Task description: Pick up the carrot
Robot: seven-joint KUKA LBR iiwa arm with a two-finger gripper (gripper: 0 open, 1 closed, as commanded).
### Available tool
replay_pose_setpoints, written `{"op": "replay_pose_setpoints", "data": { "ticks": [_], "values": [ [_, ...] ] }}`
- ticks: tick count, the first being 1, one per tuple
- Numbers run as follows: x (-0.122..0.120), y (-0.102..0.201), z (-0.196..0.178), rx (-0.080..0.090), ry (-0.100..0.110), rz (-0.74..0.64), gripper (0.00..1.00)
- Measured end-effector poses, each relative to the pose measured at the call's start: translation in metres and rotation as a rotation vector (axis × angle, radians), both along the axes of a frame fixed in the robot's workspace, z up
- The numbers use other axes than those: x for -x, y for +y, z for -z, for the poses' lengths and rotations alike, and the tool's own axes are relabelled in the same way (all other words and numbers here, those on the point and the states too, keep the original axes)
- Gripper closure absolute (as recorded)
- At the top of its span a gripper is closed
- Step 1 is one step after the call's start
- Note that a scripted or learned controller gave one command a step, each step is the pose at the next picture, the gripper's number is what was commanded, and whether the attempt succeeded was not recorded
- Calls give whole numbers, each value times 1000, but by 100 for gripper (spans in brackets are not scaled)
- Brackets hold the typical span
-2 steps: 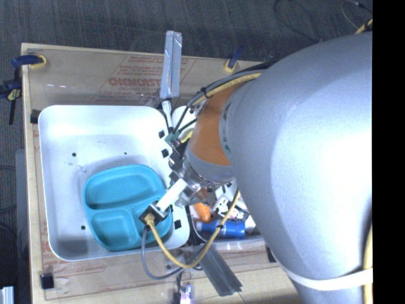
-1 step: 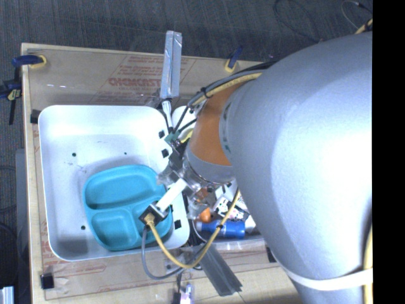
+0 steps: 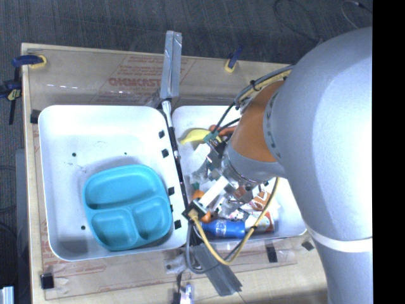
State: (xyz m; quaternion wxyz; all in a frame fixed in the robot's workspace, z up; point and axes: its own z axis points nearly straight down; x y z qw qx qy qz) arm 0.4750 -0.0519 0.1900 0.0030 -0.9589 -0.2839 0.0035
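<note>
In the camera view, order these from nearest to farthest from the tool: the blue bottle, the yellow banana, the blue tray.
From the tool, in the right bin:
1. Blue bottle, just below it, same bin.
2. Yellow banana, at that bin's top.
3. Blue tray, in the left bin.

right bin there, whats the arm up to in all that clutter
The grey arm is reaching in from the right and down into the right bin, which holds a jumble of small items, among them a yellow piece and a blue bottle-like thing. Its wrist covers much of the pile, and nothing can be seen held. It is after a carrot, but no item there can be told apart as one. The left bin holds a blue divided tray, untouched.
</note>
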Motion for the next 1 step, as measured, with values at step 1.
{"op": "replay_pose_setpoints", "data": {
  "ticks": [1],
  "values": [
    [-6, -51, 96, 6, -21, -185, 0]
  ]
}}
